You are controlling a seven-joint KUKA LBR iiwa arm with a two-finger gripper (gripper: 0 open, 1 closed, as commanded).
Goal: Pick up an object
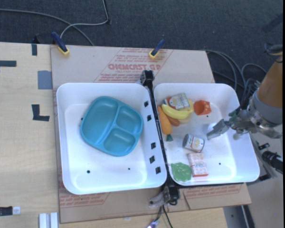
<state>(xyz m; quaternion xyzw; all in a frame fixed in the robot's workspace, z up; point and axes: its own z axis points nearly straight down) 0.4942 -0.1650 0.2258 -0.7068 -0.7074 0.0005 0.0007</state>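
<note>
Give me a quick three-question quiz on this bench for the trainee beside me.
1. True or false: the blue plate lies in the same bin as the banana.
2. Which lies nearest the gripper? A) small can B) green toy C) carrot
3. Fill in: the arm reaches in over the ___ bin in the camera view.

Key: 1 false; 2 A; 3 right-hand.

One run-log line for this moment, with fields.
arm: over right bin | gripper: above bin floor, holding nothing | nearest: small can | left bin: blue plate
</note>
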